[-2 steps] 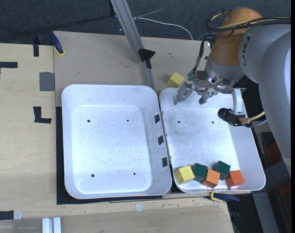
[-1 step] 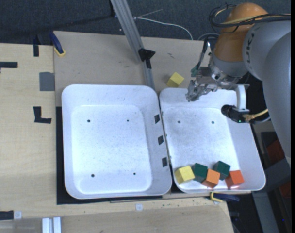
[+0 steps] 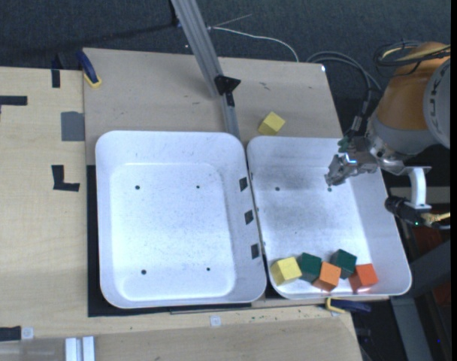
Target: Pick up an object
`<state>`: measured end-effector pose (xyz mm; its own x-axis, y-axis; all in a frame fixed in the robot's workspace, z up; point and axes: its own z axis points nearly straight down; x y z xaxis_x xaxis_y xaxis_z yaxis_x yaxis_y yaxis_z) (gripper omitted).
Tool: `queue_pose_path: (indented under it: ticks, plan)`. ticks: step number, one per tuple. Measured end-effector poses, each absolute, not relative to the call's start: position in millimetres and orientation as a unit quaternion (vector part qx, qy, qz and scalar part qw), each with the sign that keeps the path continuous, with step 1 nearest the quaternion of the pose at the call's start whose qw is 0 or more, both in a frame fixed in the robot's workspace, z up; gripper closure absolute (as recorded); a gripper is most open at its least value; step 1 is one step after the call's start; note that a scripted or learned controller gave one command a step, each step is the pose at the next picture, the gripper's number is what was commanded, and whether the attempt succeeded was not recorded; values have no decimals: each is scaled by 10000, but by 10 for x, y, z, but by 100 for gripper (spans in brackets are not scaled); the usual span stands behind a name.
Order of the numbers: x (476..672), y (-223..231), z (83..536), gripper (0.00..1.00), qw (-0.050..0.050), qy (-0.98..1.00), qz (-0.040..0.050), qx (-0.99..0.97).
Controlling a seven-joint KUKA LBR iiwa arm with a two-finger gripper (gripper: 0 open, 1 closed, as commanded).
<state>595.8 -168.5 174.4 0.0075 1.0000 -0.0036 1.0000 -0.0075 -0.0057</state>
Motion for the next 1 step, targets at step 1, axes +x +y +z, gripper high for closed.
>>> queue_pose_path:
  ticks: [1]
  plan:
    - [5264, -1391, 2589, 100, -6, -7073, -10, -7069]
